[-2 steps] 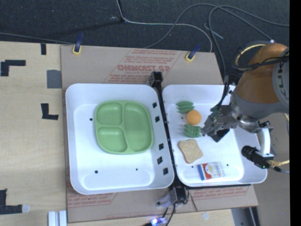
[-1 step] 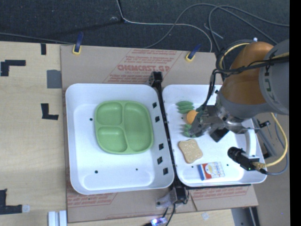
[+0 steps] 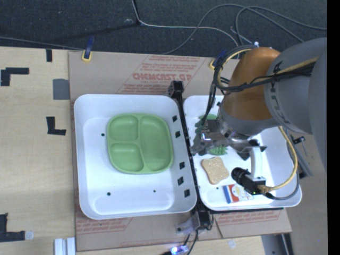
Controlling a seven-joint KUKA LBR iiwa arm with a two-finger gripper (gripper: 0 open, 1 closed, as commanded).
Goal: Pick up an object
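We look down on two white bins set side by side on a cardboard-covered bench, where the arm [image 3: 255, 89] reaches in from the right and hangs low over the right bin [image 3: 284, 195]. Its gripper [image 3: 208, 137] sits near that bin's left wall, right over a patch of something green [image 3: 219, 149], a leafy-looking thing we cannot identify under the metal. Whether the gripper is open, closed or clamped on anything, we cannot tell: the wrist and its cables block the view from above. The clearest candidate for a pick, a tan slice of bread [image 3: 215, 169], lies flat on the bin floor just below the gripper in the picture, toward the near edge of the bench, apart from the tool and with its longer side running on a slant from upper left to lower right. A small red, white and blue packet [image 3: 234, 193] lies beyond it, nearer the bin's front rim. In the left bin [image 3: 87, 158], well apart from the arm, rests a green divided plate [image 3: 140, 143]. We judge that the green thing is the likelier target, since the gripper stands directly above it.
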